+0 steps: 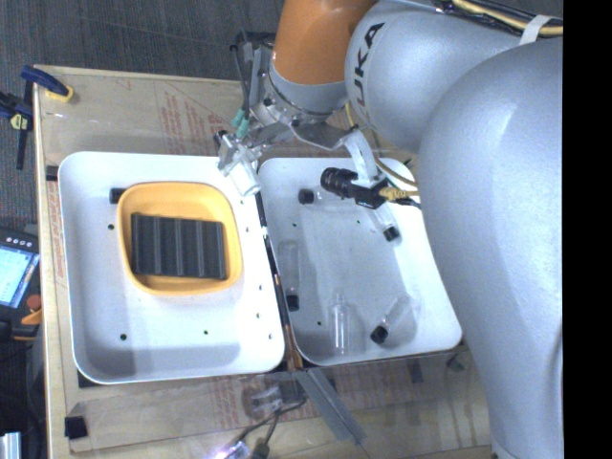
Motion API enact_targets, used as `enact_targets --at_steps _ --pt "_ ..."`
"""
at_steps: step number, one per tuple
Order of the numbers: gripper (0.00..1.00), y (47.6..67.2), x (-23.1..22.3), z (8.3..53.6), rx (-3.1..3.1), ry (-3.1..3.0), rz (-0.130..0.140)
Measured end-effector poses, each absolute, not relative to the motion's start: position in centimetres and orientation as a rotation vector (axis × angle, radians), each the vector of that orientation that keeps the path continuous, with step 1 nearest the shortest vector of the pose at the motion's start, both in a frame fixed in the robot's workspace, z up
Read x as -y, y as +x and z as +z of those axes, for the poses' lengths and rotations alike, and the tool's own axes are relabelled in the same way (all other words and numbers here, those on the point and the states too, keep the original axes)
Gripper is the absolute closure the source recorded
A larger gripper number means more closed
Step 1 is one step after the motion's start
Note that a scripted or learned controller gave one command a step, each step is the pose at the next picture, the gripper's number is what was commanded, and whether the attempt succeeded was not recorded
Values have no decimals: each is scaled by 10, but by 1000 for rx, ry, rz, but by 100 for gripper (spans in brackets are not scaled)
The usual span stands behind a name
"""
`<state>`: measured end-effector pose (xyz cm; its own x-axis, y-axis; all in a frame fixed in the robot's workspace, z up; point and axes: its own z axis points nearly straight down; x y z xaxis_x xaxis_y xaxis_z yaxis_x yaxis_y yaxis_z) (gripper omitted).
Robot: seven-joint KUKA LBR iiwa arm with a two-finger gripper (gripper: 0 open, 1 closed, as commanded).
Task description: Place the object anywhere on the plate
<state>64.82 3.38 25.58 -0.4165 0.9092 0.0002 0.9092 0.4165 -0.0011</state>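
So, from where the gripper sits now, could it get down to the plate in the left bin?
Probably yes. The gripper hovers at the bins' shared upper edge, and the yellow plate lies just beside it in the left bin, with nothing standing between them.

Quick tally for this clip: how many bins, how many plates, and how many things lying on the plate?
White bins: 2 (left bin, right bin)
Yellow plate: 1
Dark ridged object on the plate: 1
Total: 4

plate [179, 199] top: open | right of plate: bin wall [271, 256], arm [402, 55] overhanging | left: bare bin floor [91, 256]
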Motion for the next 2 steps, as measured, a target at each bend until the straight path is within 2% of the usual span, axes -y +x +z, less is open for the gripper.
enact_targets --at_steps 1,2 --pt "100 623 -58 191 2887 -1230 4" --pt "0 623 -58 191 2887 -1232 4"
